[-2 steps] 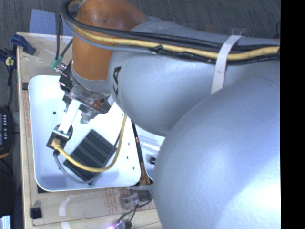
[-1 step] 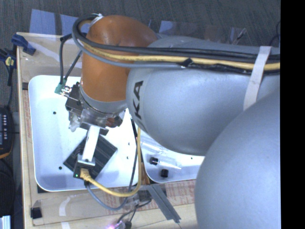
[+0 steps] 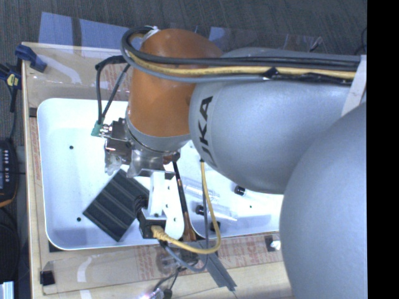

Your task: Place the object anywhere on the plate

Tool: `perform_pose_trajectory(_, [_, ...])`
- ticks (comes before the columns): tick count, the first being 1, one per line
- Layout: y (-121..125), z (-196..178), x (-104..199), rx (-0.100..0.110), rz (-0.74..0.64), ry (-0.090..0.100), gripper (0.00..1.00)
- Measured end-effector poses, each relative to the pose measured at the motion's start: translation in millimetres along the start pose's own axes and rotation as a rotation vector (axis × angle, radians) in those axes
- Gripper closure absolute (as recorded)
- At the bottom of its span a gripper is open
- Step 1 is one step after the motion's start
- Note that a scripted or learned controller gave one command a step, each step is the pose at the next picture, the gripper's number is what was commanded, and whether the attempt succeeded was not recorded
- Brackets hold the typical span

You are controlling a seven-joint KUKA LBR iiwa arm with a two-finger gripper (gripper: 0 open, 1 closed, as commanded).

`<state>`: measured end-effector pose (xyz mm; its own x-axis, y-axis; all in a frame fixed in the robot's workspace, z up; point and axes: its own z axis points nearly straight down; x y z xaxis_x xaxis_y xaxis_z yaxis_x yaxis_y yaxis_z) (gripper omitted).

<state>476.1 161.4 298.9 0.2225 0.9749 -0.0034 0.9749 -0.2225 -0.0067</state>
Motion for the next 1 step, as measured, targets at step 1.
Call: perform_pose_trajectory(1, [10.6,-21.3,61.7,-0.003,-0.023,0.003,1.0])
